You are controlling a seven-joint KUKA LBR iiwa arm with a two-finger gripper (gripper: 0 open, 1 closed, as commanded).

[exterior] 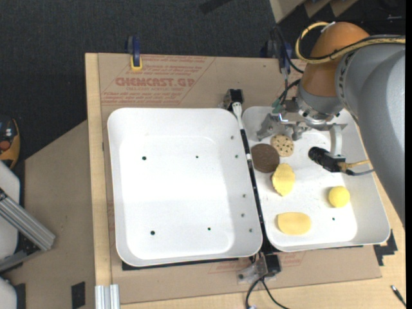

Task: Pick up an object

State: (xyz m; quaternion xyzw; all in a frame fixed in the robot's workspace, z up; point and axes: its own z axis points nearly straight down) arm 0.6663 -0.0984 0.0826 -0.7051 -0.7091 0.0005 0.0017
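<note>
The tool (281, 126) hangs over the far part of the right bin (315, 195), close to that bin's far left corner as the view shows it. How far it is open I cannot tell from this angle, and nothing is seen held in it. The grey arm (380, 89) with the orange band (328, 50) goes away from the tool to the view's right.

Just in front of the tool, on the camera's side, lies a cookie (282, 145) with dark chips, flat on the bin floor. Whether the tool touches it, I cannot tell. A brown disc (264, 158) lies beside the cookie, to the front and left of the tool, against the bin's left wall. Further in front of the tool is a yellow lump (284, 179), near the disc. A yellow ball (339, 196) lies to the front and right, apart from the others. Farthest in front is a yellow oval (294, 223), near the bin's front edge.

To the left of the tool stands the left bin (174, 185), touching the right bin. Both rest on the brown counter (161, 79).
</note>
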